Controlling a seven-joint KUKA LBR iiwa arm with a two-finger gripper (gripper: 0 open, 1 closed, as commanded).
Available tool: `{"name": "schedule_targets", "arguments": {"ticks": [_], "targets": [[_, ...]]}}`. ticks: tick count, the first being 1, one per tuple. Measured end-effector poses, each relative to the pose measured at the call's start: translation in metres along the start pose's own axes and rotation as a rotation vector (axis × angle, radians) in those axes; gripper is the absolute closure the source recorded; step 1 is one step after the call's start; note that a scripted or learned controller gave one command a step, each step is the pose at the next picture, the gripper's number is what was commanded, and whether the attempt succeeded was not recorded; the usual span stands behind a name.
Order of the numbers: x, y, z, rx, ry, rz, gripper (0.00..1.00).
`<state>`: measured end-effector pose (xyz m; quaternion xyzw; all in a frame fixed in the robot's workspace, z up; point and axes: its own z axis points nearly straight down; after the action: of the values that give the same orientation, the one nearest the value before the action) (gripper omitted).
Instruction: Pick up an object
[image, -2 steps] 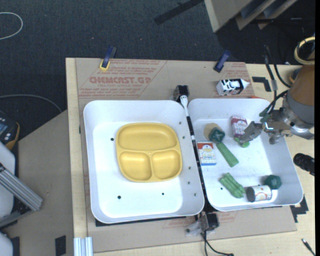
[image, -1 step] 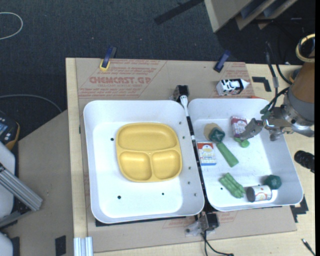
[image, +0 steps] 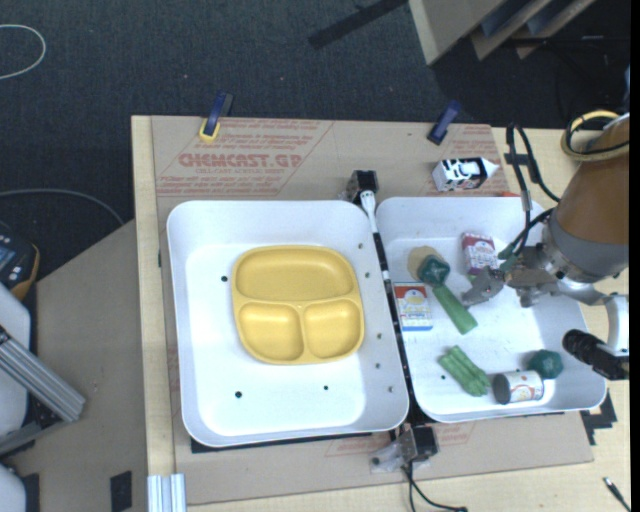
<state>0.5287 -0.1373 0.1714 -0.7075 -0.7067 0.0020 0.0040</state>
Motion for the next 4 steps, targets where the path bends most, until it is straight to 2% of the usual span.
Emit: {"name": "schedule_targets", "arguments": {"ticks": [1,2,3,4], "targets": [[0.002,0.005,0.062,0.000,0.000,0.000,0.00],[0.003,0.005,0.088,-0.004,-0.001,-0.001,0.00],[0.002,0.006,0.076,-0.009,-0.002,0.001,1.00],[0.004,0.006,0.013,-0.015,-0.005,-0.002,1.00]]}}
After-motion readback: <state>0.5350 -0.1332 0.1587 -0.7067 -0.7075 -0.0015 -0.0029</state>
